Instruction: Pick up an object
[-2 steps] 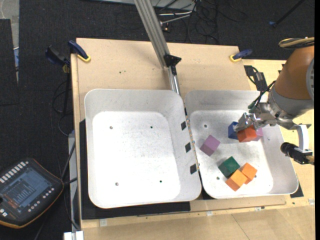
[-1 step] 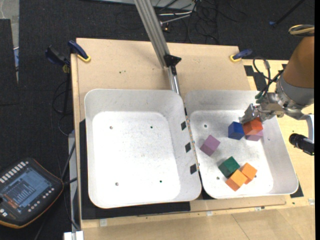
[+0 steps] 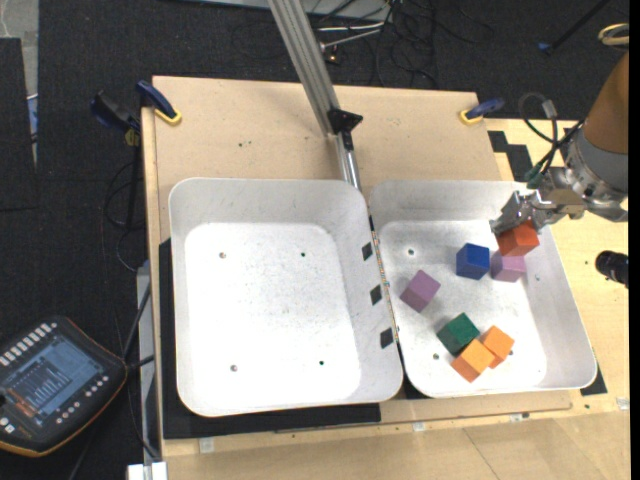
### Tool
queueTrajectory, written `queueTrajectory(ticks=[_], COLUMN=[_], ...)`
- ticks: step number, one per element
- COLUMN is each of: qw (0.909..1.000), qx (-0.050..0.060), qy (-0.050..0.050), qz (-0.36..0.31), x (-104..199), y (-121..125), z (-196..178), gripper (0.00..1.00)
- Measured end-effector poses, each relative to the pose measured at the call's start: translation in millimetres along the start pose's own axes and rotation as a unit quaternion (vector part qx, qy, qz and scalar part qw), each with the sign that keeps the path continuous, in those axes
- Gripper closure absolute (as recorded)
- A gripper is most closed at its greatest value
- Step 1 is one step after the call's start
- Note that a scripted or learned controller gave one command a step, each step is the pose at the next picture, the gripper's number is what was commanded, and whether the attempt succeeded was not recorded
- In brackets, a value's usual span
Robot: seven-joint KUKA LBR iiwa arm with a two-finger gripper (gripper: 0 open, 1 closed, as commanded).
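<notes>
Fingers [image 3: 520, 220] pinch a red cube [image 3: 518, 238], we see, above the speckled white right bin [image 3: 560, 308].

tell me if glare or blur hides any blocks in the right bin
Camera view: lighting is even and soft, with no glare on the right bin; the blue block and green block read crisp with faint shadows; the pincer is slightly soft, and the red block sits right under it.
</notes>
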State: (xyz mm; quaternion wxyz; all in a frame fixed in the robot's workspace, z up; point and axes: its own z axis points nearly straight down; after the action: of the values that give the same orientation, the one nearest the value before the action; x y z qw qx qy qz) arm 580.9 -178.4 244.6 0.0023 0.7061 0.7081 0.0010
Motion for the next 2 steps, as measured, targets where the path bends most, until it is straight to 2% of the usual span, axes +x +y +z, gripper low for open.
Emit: queueTrajectory(ticks=[2], qw=[1.0000], qx=[0.003], qy=[0.002], qz=[-0.003], x=[110], y=[-6], z=[-7], gripper=[1.00])
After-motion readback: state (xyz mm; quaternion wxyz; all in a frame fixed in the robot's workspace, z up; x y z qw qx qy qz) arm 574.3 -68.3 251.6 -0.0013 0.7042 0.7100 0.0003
